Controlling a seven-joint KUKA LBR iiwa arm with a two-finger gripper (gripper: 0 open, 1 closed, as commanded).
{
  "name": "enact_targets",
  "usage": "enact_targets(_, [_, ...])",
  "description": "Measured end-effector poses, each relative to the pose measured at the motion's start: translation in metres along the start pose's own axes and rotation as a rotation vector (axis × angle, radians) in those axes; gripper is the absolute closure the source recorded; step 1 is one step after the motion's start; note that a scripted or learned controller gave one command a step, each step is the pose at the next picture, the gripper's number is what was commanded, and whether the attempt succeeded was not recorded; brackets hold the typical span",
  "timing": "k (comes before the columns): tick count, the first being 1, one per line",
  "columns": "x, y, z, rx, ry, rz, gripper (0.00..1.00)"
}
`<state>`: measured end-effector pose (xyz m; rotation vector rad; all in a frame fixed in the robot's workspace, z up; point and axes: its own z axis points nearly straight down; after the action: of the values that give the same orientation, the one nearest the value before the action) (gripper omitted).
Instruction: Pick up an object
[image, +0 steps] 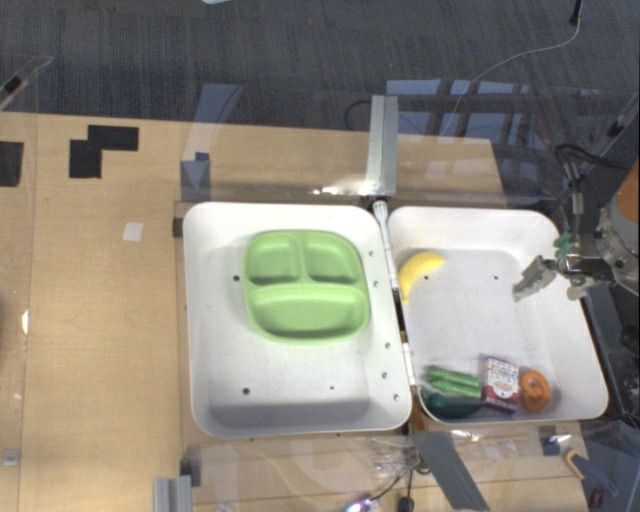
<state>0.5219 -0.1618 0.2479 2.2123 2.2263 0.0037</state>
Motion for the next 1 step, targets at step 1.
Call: enact_targets(1, [0.0006,0.0019,-0.0115,-0.005,-0.001,-0.004,1.0])
